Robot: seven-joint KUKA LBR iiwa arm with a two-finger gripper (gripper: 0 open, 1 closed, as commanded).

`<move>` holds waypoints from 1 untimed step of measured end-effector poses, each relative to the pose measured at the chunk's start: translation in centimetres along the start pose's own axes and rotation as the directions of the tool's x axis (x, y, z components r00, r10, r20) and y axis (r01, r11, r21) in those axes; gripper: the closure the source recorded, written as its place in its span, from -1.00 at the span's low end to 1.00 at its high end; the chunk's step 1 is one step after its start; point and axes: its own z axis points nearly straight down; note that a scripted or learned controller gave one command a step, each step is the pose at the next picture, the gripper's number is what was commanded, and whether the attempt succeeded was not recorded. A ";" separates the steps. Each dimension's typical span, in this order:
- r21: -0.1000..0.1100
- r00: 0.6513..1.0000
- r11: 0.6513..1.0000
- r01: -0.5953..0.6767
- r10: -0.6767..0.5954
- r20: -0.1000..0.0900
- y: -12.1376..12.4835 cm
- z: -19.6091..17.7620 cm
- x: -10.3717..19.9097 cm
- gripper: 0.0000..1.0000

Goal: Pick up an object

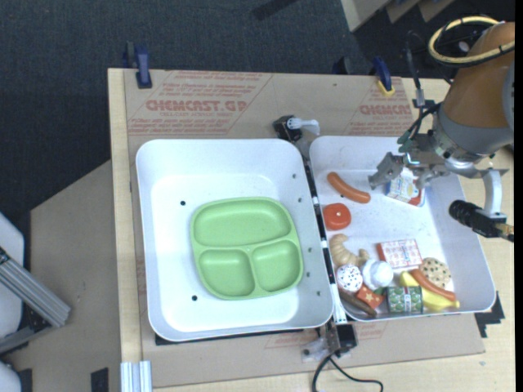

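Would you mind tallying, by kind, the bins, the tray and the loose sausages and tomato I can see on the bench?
White bins: 2, left and right
Green tray: 1
Sausages: 2, upper and lower
Tomato: 1
Total: 6

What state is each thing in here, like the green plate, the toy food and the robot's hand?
Green plate: flat in the left bin, all three sections bare.
Hot dog: lying alone in the right bin, untouched.
Tomato: resting by the bin's left wall.
Toy food pile: heaped at the bin's near end.
Hand: low over the right bin's far end, above a small white packet; grip unclear.
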 end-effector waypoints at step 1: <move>0.005 1.000 1.000 0.005 -0.005 -0.002 3.5 8.1 4.0 -1.00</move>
